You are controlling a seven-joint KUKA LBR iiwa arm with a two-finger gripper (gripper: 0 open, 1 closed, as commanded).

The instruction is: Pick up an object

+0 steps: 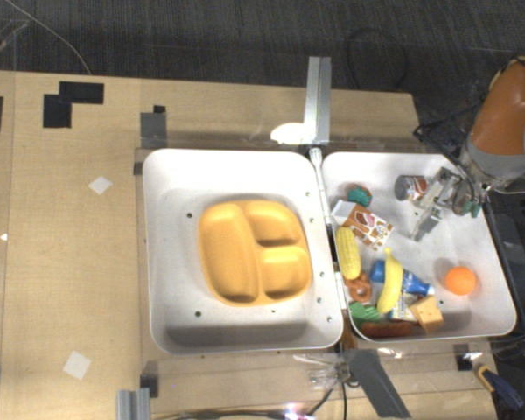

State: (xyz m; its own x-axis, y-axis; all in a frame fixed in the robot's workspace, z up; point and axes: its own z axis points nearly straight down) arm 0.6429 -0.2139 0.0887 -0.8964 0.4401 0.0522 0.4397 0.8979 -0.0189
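On the tabletop point(61, 261), the left bin point(171, 234) carries a yellow divided tray point(249, 248), while the right bin point(486, 304) holds the loose pickings: a corn cob point(346, 252), a banana point(390, 283) and an orange ball point(460, 280). The end effector point(429, 221) hangs over the upper part of that bin, gripping nothing, its fingers a narrow way apart. The ball lies nearest, below and slightly right of it; the banana runs lengthwise further left.

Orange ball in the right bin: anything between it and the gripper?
Nothing in the camera view: bare white bin floor separates the gripper from the round orange ball.
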